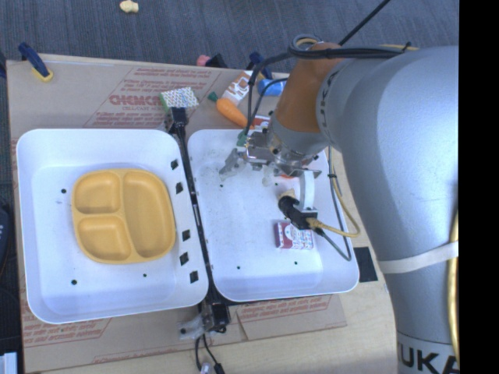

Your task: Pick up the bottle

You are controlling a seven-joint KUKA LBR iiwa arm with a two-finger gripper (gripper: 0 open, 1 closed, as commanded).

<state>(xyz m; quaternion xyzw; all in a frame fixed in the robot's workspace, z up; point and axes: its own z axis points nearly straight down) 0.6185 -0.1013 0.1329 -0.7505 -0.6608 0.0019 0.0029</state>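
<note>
The bottle (235, 98), white with an orange end, lies on the cardboard just beyond the far rim of the right bin (257, 275), outside the bin. My gripper (232, 163) hangs low over the far left part of the right bin's floor, pointing left, a short way in front of the bottle and apart from it. Nothing shows in the gripper. The wrist and grey arm cover the bin's far right corner.
A small red and white packet (294, 236) lies at the right of the right bin. A yellow divided plate (122, 213) fills the middle of the left bin (39, 287). A checkered block (179, 98) and a blue item (270, 86) sit behind the bins.
</note>
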